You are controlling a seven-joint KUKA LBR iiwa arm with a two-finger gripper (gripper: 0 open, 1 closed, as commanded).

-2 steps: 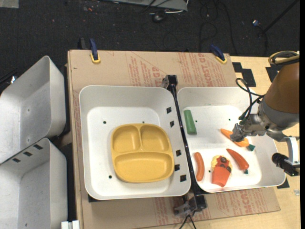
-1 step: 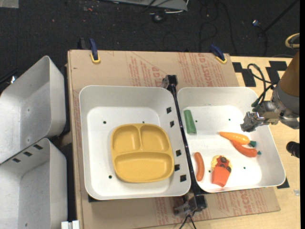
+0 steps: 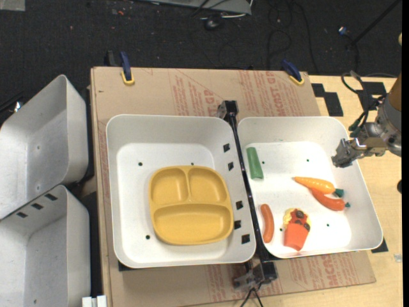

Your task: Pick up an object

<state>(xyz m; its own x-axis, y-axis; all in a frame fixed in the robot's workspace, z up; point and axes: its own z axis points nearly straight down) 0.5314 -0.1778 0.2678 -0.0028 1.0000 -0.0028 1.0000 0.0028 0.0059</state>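
One gripper (image 3: 343,157) hangs at the right bin's (image 3: 319,125) right rim, over no item; whether its fingers are open or closed I cannot tell. Nearest candidate — the orange carrot (image 3: 314,183), just left and nearer, long axis running left-right, pointed end left. Beside it a red pepper (image 3: 331,203). A sausage (image 3: 267,222) and green stick (image 3: 255,162) lie lengthwise near-far. The yellow tray (image 3: 190,204) sits apart in the left bin (image 3: 128,133) — likely not a target.

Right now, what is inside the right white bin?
The right white bin holds a green stick, an orange carrot, a red pepper, a red sausage and an orange toy. What lies under the orange toy is covered.
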